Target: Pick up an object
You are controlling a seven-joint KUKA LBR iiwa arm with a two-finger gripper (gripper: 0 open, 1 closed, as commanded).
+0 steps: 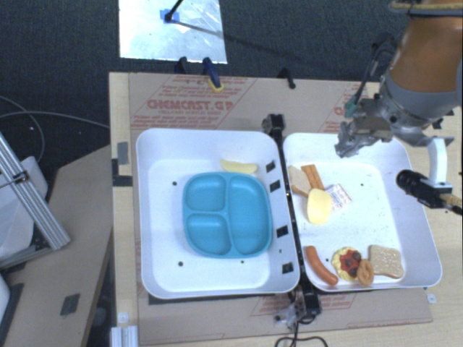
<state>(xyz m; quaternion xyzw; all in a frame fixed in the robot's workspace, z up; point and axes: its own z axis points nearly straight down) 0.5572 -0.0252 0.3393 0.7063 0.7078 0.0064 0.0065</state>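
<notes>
The claw [349, 144] is seen over the right bin's [412, 215] far edge; its spread cannot be told. Toy food [319, 206] lies below-left of it, apart.

From my remote station this reads as a robotics laboratory. The worktop [87, 194] carries a cardboard sheet [239, 100] printed with a supplier's name, and on it two white bins [155, 150] clipped side by side at frame centre. Extruded aluminium framing [29, 201] crosses the left edge, loose black cables [43, 121] trail over dark carpet [58, 35], and the arm [427, 49] enters at upper right. Toy food [318, 207] fills the right bin.
</notes>
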